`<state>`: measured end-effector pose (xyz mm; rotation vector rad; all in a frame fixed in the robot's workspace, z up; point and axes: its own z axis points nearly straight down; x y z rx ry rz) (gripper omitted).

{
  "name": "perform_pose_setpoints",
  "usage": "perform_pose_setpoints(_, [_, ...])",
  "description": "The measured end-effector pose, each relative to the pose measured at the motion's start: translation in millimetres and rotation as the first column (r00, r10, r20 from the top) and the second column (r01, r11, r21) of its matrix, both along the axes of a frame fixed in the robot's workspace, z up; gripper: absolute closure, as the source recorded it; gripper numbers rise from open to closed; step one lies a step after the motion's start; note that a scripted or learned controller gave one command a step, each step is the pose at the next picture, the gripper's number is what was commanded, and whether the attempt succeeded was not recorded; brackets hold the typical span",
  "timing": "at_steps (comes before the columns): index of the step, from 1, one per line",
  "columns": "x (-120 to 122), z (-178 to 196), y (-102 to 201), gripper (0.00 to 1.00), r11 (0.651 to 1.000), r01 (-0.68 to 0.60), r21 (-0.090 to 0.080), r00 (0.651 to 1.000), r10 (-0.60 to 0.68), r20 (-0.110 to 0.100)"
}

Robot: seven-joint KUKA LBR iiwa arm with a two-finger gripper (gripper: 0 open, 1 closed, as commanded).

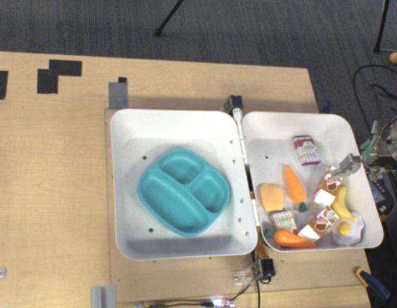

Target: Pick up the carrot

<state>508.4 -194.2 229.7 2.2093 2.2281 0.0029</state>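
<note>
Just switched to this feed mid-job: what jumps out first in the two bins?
The big teal divided plate sits alone in the left bin. The right bin is crowded with toy food along its near side: two carrots, one upright near the middle and one lying at the front edge, plus a banana. The gripper hangs over the bin's right side, away from both carrots.

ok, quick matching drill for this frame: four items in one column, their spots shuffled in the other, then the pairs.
Items:
1. teal divided plate
2. upright carrot
3. small red-and-white carton
4. banana

Places:
A. far part of the right bin
B. left bin
C. right bin, by its right wall
D. middle of the right bin, beside the yellow block

Pairs: 1-B, 2-D, 3-A, 4-C
</note>
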Motion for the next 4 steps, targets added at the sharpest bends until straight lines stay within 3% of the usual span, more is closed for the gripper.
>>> perform_pose_setpoints(1, [-21, -97, 43, 0.0, 0.969, 0.246, 0.003, 0.969, -0.246, -0.005])
perform_pose_setpoints(2, [11, -142, 94, 0.0, 0.928, 0.372, 0.006, 0.928, -0.372, 0.007])
perform_pose_setpoints(3, [14, -130, 94, 1.0, 0.93, 0.368, 0.007, 0.93, -0.368, 0.012])
perform_pose_setpoints(4, [16, -120, 95, 1.0, 0.932, 0.363, 0.008, 0.932, -0.363, 0.014])
